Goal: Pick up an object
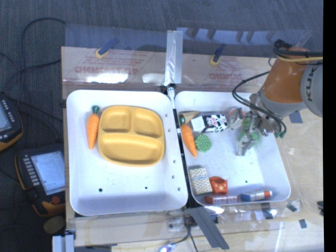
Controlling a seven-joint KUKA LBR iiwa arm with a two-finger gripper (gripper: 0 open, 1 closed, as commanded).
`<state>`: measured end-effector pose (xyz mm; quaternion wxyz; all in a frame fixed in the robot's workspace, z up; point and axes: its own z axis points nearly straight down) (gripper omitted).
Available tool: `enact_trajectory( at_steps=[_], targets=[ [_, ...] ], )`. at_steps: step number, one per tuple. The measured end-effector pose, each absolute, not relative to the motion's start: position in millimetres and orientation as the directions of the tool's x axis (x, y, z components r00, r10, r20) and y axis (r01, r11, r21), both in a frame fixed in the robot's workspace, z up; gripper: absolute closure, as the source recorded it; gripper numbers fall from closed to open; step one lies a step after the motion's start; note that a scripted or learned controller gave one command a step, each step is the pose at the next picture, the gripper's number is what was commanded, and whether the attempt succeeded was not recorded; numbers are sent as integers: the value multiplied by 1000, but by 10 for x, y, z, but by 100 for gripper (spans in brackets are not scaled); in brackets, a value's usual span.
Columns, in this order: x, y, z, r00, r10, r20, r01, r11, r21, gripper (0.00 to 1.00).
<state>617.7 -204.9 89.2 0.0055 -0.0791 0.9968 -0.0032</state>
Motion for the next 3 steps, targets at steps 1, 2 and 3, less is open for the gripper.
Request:
enact_trajectory(
  at_steps=[1, 2, 3],
  targets=[
    [5815, -2235, 897, -970, -241, -9, -241, 971, -7, 0],
    [5899, -2056, 897, -971, -240, -10, -239, 971, -8, 0],
    [5916, -2049, 1007, -971, -240, -12, -240, 971, -12, 100]
  ],
)
